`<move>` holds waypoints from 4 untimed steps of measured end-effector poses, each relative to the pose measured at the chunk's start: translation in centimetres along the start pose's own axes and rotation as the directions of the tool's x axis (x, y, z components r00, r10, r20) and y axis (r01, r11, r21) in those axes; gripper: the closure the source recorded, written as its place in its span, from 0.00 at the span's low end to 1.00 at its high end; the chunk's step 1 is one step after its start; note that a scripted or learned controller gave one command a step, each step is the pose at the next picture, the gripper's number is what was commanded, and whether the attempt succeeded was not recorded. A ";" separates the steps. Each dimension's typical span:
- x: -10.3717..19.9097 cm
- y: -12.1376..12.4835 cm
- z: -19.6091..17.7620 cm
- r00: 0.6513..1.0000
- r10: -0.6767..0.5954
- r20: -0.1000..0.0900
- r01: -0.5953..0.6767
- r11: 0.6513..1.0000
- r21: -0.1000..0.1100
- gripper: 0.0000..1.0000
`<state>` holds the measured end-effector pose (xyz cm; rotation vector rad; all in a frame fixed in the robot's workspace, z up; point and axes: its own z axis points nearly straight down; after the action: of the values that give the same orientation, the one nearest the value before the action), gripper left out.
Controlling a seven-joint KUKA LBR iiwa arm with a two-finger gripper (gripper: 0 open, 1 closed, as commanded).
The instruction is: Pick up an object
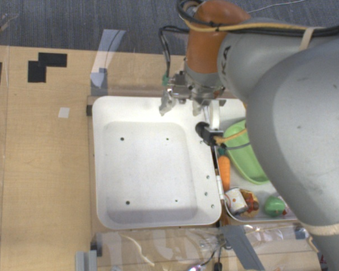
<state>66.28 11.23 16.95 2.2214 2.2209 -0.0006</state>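
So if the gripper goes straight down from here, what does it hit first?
Probably the left bin, near its far right corner: the gripper hangs over that corner, pointing down, and nothing lies beneath it. Depth is unclear, so it may catch the rim instead of the floor.

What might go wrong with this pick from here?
1. The gripper hangs over the left bin's far rim, not over any object; lowering here may strike that rim.
2. The carrot, green bowl and small can crowd the right bin's inner wall, so a grasp may hit the wall or nudge a neighbour.
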 end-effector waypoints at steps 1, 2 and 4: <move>10.9 0.7 -1.7 0.928 -0.373 -0.001 0.373 0.928 -0.005 0.00; 11.3 0.5 4.2 0.625 -0.781 -0.003 0.781 0.625 0.001 0.00; 8.4 -6.3 -14.0 0.800 -0.600 0.002 0.600 0.800 -0.006 0.00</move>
<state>60.02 19.64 30.92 1.4037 2.8056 0.0061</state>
